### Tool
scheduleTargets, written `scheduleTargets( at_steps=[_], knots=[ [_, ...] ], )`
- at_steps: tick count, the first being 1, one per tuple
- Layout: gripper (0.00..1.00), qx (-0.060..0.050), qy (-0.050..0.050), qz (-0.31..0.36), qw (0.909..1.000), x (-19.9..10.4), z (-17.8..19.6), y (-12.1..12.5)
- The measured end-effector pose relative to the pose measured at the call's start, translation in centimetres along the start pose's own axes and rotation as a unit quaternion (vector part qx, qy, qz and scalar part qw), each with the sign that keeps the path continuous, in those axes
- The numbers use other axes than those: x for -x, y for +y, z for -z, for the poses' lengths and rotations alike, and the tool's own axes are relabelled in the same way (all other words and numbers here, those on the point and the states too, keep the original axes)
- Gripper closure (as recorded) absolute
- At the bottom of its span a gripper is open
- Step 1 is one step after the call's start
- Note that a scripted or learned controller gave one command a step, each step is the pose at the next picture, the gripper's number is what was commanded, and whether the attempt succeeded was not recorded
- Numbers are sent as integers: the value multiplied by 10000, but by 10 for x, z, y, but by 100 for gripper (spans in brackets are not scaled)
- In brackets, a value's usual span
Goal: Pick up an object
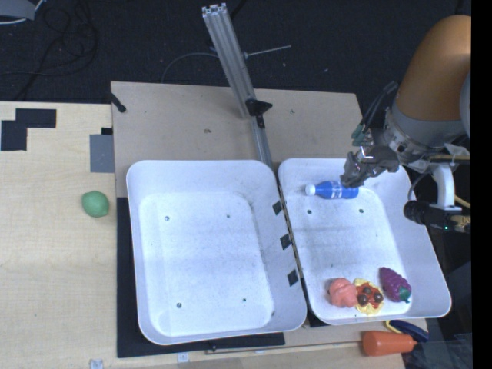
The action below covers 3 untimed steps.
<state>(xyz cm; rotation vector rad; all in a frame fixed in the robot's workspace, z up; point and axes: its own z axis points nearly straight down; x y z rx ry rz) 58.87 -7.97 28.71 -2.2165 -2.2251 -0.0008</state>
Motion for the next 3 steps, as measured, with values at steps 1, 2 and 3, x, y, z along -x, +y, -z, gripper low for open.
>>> scheduleTargets(
  at_steps=[1, 2, 3],
  knots=[
    [100, -4, -1, -3, 10000, -47, -8, 12],
    [100, -9, -1, -1, 10000, -103, -29, 9],
    [100, -2, -1, -3, 10000, -155, -28, 12]
  ],
)
